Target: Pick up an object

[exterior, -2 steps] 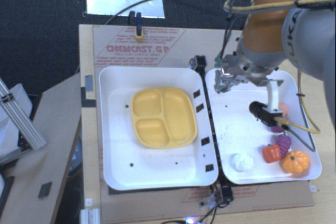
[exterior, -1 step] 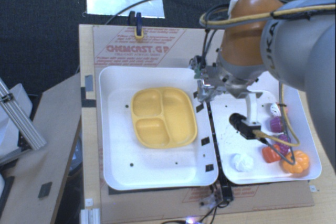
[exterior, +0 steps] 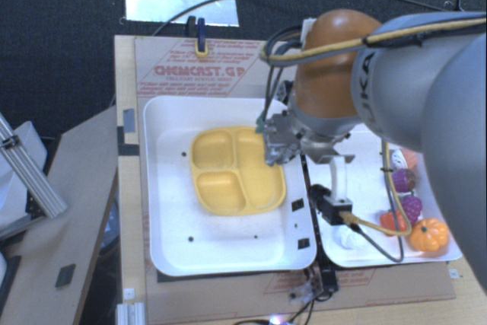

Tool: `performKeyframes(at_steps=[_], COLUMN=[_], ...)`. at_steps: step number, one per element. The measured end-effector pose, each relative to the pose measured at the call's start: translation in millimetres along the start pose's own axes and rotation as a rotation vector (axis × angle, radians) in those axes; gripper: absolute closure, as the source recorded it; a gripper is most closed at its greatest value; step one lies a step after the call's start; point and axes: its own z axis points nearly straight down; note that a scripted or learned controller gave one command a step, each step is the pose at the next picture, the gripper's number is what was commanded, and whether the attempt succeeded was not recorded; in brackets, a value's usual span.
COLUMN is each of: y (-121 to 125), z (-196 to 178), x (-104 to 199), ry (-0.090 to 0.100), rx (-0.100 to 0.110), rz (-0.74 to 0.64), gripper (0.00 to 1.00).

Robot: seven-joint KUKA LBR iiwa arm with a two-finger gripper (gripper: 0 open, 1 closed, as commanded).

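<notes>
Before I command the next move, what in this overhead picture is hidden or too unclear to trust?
- Gripper: in the camera view it sits at the right rim of the yellow divided plastic tray, but the wrist above masks it, so contact with the tray is unclear.
- Right white bin: the grey arm covers much of it.
- Purple grape-like toy and small orange pumpkin toy: small, partly behind a cable.

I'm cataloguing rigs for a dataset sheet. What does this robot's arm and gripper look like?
The arm is bulky, rounded and grey, with a glossy orange band above the wrist. Black and yellowish cables loop around that band. Below sits a grey metal gripper on a boxy mount. Dark lettering runs along the grey casing.
</notes>
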Motion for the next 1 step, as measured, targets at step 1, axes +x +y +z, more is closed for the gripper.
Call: performKeyframes(at_steps=[1], y=[1.4], z=[-0.6], x=[-2.8], ry=[-0.001], rx=[-0.003], rz=[0.006], gripper=[0.00])
